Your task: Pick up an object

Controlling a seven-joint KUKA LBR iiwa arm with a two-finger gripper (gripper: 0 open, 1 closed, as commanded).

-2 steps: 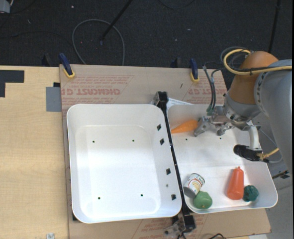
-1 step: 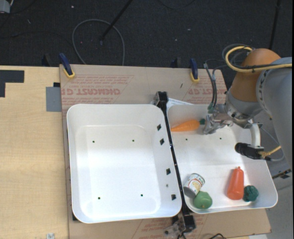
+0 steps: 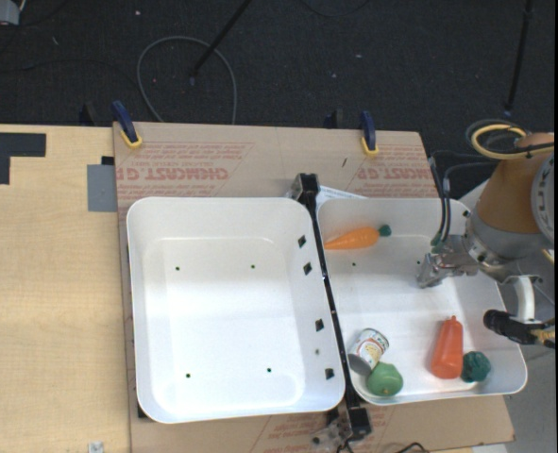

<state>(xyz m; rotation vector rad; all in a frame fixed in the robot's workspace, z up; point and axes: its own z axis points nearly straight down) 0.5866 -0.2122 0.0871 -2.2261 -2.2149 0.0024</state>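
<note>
Claw [image 3: 436, 274] low over the right bin [image 3: 406, 248], near its right wall; cannot tell how it is set. Nearest candidate looks to be the orange bottle [image 3: 447, 347], toward the bin's near edge from the claw, upright-looking, green lump [image 3: 476, 367] touching it. Carrot [image 3: 353, 239] lies leftward, long axis across the bin.

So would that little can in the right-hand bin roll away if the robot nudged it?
Probably. The can lies on its side, so its round body could roll. It rests against the green object, which may block it that way. It looks small, likely light.
</note>
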